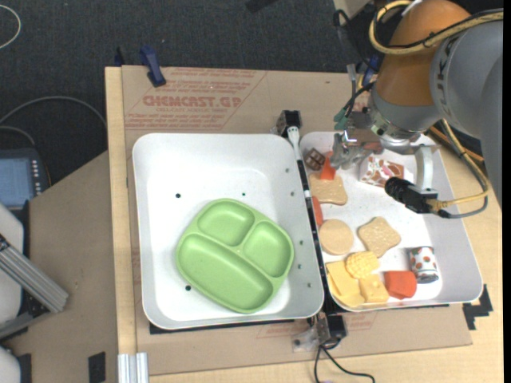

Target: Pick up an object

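My gripper (344, 152) hangs low over the far left part of the right bin (455, 246). Just below it lies a toast slice (329, 191), and a small brown piece (316, 160) sits to its left by the bin wall. A red-and-white packet (384, 170) lies to the gripper's right. Nearer the front of the bin are a round biscuit (335, 235), a bread slice (378, 234), a round cracker (361, 263), yellow cheese slices (351, 284), an orange-red block (400, 284) and a small can (423, 263). I see nothing held in the gripper.
The left bin (160, 166) holds a green divided plate (234, 254). A thin red piece (317, 211) lies along the wall between the bins. The arm's orange band (415, 54) and a black cable part (407, 194) overhang the back of the right bin.
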{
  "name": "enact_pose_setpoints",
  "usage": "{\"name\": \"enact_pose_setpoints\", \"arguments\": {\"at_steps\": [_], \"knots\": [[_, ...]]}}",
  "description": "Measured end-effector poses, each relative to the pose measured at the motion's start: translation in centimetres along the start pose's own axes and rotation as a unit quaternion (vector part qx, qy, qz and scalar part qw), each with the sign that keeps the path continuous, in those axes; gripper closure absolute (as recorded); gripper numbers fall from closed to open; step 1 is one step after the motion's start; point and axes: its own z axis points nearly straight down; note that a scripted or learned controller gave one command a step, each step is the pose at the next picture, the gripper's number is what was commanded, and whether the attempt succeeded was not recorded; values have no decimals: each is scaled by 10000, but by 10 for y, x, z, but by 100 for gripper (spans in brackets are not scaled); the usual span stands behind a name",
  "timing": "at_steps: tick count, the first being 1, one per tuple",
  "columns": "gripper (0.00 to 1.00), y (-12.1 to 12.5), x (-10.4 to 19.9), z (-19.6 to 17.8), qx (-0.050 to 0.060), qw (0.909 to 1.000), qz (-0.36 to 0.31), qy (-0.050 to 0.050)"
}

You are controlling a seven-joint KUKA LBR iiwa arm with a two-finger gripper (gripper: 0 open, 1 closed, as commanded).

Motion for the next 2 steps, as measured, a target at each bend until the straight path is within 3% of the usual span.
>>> {"name": "enact_pose_setpoints", "arguments": {"at_steps": [1, 2], "knots": [[0, -2, -4, 7, 47, 10000, 29, -7], [0, 45, -86, 40, 26, 10000, 63, -37]]}}
